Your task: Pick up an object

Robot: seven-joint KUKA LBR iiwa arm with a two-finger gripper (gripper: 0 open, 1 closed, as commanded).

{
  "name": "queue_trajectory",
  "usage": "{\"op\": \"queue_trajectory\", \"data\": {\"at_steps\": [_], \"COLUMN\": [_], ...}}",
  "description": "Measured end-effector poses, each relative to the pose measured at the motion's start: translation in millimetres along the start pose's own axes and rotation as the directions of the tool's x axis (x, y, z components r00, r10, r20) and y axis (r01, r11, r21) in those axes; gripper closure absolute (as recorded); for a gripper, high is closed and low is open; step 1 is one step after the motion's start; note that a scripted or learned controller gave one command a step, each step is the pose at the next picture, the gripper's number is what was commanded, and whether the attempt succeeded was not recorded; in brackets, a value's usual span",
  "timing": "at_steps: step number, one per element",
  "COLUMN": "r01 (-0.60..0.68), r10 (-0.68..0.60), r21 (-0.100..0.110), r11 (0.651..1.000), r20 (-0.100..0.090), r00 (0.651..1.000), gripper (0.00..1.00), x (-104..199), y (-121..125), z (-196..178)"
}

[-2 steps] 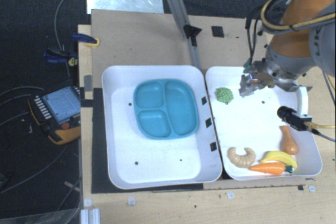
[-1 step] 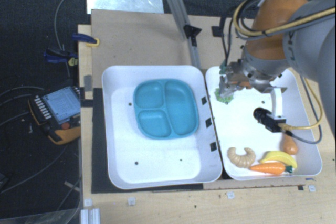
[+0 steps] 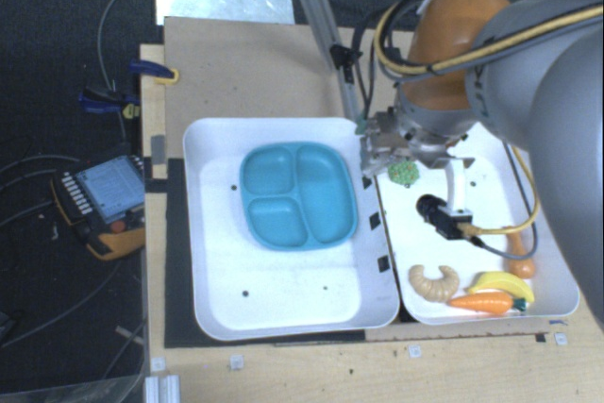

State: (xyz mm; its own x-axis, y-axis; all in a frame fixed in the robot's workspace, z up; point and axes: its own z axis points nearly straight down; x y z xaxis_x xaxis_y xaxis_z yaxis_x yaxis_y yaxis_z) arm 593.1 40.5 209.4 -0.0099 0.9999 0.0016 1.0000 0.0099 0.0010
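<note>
The gripper [image 3: 396,156] hangs over the right bin's [image 3: 557,297] upper left corner, just above a small green broccoli-like piece [image 3: 404,173]; whether its fingers are apart or together I cannot tell. A good pick probably means descending straight onto that piece, minding the bin wall close on the left. Open room lies toward the croissant [image 3: 433,282], carrot [image 3: 483,302] and banana [image 3: 505,285] near the front rim.

Green bumpy thing [image 3: 404,173]: I see it small and round, near the top left of the right bin [image 3: 557,297], just under the gripper [image 3: 382,149].
Croissant [image 3: 433,282], carrot [image 3: 483,302], banana [image 3: 505,283]: I see them close together at the bin's bottom edge.
</note>
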Motion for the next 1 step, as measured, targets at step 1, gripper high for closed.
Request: {"op": "queue_trajectory", "data": {"at_steps": [1], "r01": [0.000], "r10": [0.000], "r21": [-0.002], "r11": [1.000], "r20": [-0.001], "r00": [1.000], "gripper": [1.00], "x": [48.3], "y": [3.3], "z": [-14.2]}}
